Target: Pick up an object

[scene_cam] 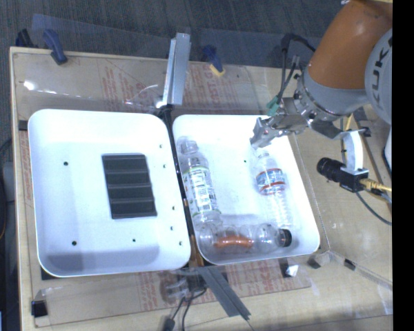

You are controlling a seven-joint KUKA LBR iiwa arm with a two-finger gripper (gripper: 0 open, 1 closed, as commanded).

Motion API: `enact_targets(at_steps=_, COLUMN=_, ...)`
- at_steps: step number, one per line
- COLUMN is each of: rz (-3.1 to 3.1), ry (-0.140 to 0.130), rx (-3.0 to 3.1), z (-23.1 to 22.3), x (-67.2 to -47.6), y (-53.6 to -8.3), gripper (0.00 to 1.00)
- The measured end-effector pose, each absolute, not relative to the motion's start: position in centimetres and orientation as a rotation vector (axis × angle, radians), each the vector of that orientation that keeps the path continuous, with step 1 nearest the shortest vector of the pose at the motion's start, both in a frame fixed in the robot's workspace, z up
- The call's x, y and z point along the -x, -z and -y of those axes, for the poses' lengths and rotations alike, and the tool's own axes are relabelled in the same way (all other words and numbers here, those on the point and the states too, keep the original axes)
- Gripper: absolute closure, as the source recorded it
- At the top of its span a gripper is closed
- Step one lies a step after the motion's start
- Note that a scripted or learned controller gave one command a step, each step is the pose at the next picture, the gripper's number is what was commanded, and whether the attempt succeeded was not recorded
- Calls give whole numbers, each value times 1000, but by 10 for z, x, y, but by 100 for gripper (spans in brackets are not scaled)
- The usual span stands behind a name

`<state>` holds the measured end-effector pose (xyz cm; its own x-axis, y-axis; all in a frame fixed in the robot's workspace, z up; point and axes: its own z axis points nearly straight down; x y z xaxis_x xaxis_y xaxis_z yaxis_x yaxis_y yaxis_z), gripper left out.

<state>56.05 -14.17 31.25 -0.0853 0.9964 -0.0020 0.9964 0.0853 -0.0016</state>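
A grey KUKA arm with an orange band (345,40) reaches in from the right over the right-hand shallow white plastic bin (307,205), its metal two-finger pincer (262,134) hanging above the bin's upper right part. Whether the pincer is apart or together cannot be told at this angle, and nothing is seen gripped in it. Its tip sits just above the cap end of a clear plastic water bottle with a red-and-blue label (272,185), which lies lengthwise along the bin's right side; contact between the two cannot be confirmed.

A second clear plastic bottle with a white-and-green label (199,183) lies along the bin's left wall. A third clear bottle with a dark cap and an orange-brown patch inside (245,237) lies crosswise along the near wall, close to the ends of the other two. All three are ribbed, glossy and cylindrical.

The left-hand shallow white bin (62,185), smooth with rounded corners, holds a flat black rectangular ribbed pad (129,185) near its middle. Both bins rest side by side on a pale wooden bench (90,81) under a clear sheet, with blue clamps (54,45) at its far edge.
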Motion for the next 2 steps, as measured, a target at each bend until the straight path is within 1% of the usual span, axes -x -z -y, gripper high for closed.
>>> enact_targets(at_steps=1, rz=-2314, ry=4, rx=-2124, z=142, x=-561, y=-313, gripper=0)
enact_targets(at_steps=2, rz=-2434, ry=3, rx=-1991, z=203, x=-562, y=-278, gripper=0)
